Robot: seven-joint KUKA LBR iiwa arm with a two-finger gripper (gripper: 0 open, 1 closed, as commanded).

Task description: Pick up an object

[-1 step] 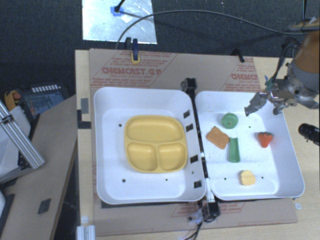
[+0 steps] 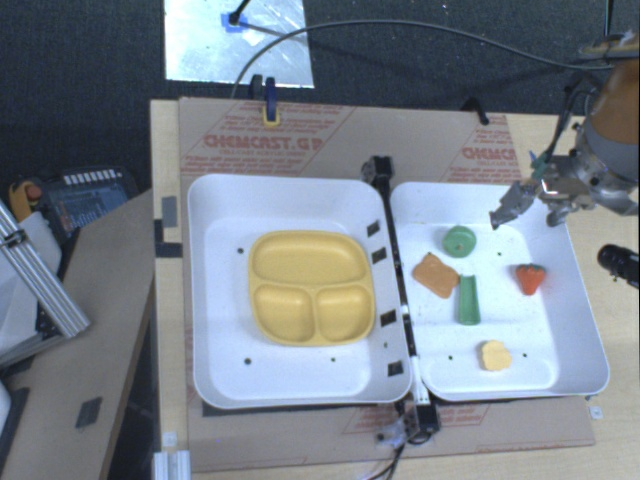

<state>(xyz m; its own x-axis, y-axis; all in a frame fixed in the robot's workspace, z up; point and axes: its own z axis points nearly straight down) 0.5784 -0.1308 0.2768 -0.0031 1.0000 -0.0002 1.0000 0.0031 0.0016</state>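
Camera view: pincer (image 2: 522, 206) hangs over the right bin's (image 2: 570, 268) upper edge; whether it stands apart or together cannot be told, and nothing is seen in it. Candidate objects lie in this bin: green round piece (image 2: 459, 241), orange slab (image 2: 436, 274), green bar (image 2: 467, 300), red piece (image 2: 530, 278), yellow lump (image 2: 494, 355). All judged light, stiff toy food, possibly slippery. The bar offers narrow flanks for a grip. Surface is flat; the objects are well spaced. Left bin (image 2: 215, 268) holds a yellow tray (image 2: 310, 286).
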